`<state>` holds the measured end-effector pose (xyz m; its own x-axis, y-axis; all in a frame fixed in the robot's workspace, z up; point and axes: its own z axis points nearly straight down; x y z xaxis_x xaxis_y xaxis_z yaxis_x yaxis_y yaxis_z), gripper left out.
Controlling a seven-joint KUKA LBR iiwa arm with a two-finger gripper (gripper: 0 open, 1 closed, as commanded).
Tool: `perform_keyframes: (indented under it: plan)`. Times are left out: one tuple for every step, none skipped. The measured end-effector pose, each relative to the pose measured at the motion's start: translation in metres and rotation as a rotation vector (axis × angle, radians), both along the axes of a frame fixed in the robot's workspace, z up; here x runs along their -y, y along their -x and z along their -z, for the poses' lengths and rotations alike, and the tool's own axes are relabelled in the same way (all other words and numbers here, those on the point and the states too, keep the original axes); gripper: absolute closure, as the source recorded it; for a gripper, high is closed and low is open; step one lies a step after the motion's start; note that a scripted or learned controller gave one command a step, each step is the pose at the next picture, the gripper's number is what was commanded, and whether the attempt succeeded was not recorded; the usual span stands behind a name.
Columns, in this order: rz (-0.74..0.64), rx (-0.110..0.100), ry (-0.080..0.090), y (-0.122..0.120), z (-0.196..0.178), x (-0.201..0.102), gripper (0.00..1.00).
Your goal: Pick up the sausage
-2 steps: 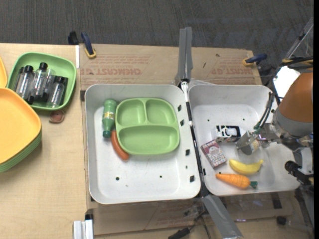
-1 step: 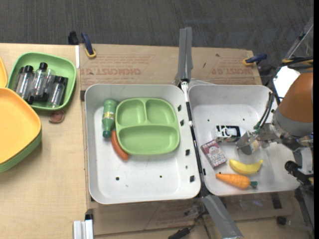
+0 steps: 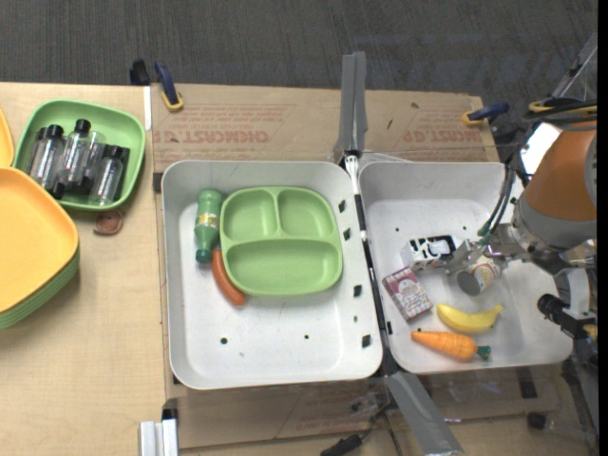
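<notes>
1. Two white bins are sitting side by side; the sausage (image 3: 228, 279) is lying in the left bin (image 3: 275, 350), touching the nine o'clock edge of the green divided plate (image 3: 280, 238), just below a green bottle (image 3: 206, 224).
2. Over in the right bin (image 3: 532, 345), the gripper (image 3: 464, 262) is hovering near a small round can (image 3: 479, 274); its fingers are possibly apart, but I cannot tell from here.
3. At six o'clock from it, a banana (image 3: 467, 317) and a carrot (image 3: 446, 344) are resting; a pink card (image 3: 408, 293) is lying at eight o'clock.
</notes>
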<state>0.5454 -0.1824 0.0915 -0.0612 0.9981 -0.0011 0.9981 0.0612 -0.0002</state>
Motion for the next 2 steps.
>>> perform_keyframes:
  plan:
    - [-0.002,-0.001,0.001,0.000,-0.008,0.000,1.00]
    - [-0.018,-0.002,-0.001,0.035,0.001,0.006,1.00]
